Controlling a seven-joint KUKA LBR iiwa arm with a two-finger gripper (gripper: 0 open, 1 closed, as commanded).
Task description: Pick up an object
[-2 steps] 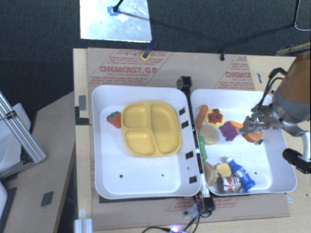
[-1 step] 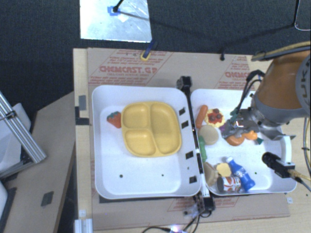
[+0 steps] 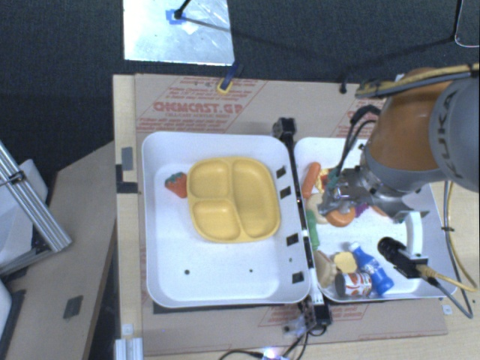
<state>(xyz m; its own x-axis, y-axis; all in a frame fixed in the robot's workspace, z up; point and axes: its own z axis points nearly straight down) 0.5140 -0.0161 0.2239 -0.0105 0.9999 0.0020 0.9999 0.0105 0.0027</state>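
Camera view: your arm (image 3: 420, 133) reaches over the right bin (image 3: 431, 287), and the gripper (image 3: 330, 205) sits low among the clutter near that bin's left wall. You can't tell its grip from this angle. An orange piece (image 3: 341, 217) lies just beside it, an orange-red stick (image 3: 310, 177) sits above. A blue bottle (image 3: 373, 268) and a can (image 3: 354, 283) lie toward the front. The left bin (image 3: 161, 276) holds a yellow divided plate (image 3: 231, 199), with a strawberry toy (image 3: 177, 184) touching its left edge.

Arm (image 3: 420, 137) cut by right edge, tool (image 3: 330, 205) fingers too blurred to tell, right bin (image 3: 431, 291) partly hidden under arm, items beneath unclear.
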